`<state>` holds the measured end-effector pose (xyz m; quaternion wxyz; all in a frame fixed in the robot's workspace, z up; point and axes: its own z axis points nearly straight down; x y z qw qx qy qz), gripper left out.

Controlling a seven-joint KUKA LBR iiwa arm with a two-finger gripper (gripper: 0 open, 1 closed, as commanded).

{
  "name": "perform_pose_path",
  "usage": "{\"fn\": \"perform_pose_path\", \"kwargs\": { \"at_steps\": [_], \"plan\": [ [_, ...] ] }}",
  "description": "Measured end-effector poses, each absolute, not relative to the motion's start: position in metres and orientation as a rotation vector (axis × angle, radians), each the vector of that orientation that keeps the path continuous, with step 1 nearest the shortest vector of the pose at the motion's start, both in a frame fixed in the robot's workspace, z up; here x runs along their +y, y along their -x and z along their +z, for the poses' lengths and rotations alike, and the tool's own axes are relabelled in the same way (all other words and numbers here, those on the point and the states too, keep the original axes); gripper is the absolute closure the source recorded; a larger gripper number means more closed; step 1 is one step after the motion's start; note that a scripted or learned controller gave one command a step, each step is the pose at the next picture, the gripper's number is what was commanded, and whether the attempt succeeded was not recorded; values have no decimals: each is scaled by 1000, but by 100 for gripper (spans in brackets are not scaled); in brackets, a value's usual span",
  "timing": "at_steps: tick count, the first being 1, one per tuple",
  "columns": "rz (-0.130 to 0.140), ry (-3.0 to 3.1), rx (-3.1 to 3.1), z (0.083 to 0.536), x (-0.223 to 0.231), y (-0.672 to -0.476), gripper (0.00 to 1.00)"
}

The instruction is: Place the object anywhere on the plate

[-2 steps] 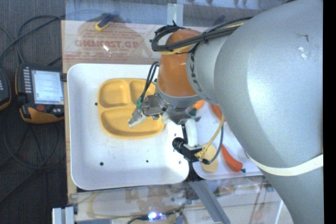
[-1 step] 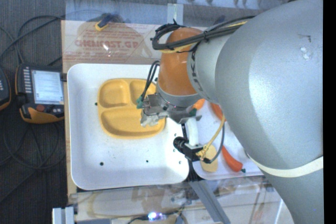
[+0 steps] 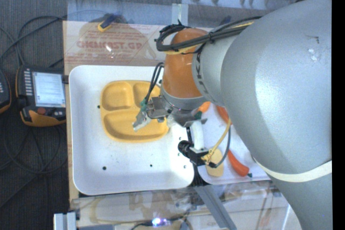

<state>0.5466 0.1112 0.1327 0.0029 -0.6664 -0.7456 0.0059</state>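
Yellow compartment plate sits in the left white bin, and the gripper hangs over the plate's lower right compartment, fingers close together with something small and pale at the tips, too blurred to tell if it is held or what it is. Grey arm with orange band comes in from the right and covers most of the right bin, where orange carrot-like pieces and a pale round item lie near the bins' shared edge. A handheld controller lies on the floor left of the bench.
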Motion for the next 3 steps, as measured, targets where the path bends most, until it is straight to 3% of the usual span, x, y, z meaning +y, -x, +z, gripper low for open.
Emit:
{"fn": "perform_pose_path", "kwargs": {
  "at_steps": [1, 2, 3],
  "plan": [
    [10, 2122, -2314, 181, 60, -572, 0],
    [20, 2119, -2315, 186, 60, -572, 100],
    [12, 2201, -2240, 148, 106, -549, 100]
  ]
}}
